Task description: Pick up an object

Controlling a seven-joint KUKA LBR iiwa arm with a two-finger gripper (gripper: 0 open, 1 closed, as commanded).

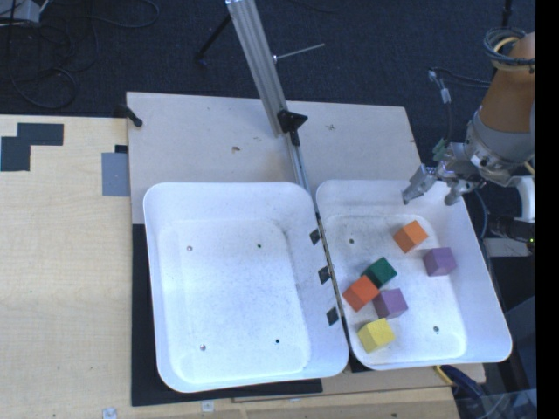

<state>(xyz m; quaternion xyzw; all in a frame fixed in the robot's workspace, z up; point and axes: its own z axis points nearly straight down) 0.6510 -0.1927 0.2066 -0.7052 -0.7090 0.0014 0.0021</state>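
The left bin (231,286) sits on the surface (61,260) with nothing to grasp in it. In the right bin (476,321), going rightward, lie a red-orange block (360,292), a yellow block (376,333), a green block (381,272) touching the red-orange one, a purple block (391,303) just beside them, then an orange block (410,235) and a second purple block (439,261), both standing apart from the cluster. The tool (437,184) hangs above the bin's far right corner with its two fingers spread and nothing between them. The orange block is nearest and has free sides, so it looks the best target: centre over it, line the fingers with its flat faces, descend straight, then close.
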